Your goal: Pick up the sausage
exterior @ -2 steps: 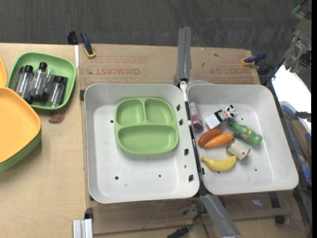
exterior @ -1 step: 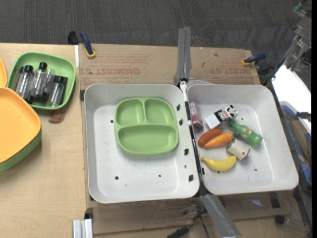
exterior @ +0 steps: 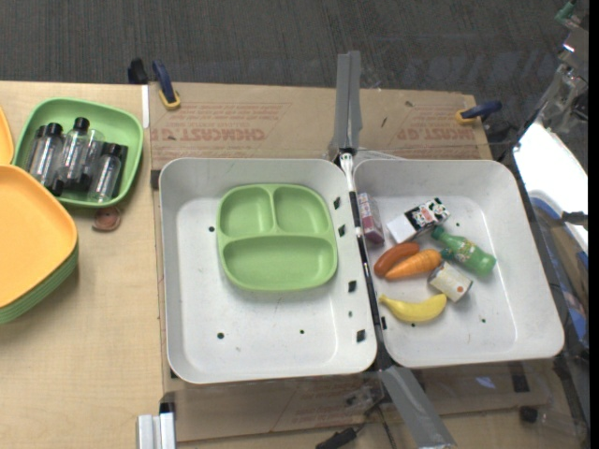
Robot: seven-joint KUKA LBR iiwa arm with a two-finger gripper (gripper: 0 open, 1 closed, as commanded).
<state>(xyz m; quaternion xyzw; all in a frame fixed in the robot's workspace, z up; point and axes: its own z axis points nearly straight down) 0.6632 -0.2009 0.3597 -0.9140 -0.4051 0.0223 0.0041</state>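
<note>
Sausage (exterior: 391,254) is lying mid-left in the right bin (exterior: 505,330), touching the carrot (exterior: 418,266) on its far side; descending onto its free left end is looking wisest; gripper's opening: cannot tell

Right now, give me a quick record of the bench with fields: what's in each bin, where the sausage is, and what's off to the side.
left bin: a green divided plate
right bin: sausage, carrot, banana, green bottle, small carton, pink packet, small white can
sausage: reddish-brown, near the bin's middle, lying against the carrot
banana: just in front of the carrot
green bottle: to the right of the carrot
carton: behind the sausage
pink packet: by the bin's left wall
side of bench: green tray of small bottles, stack of orange plates
</note>
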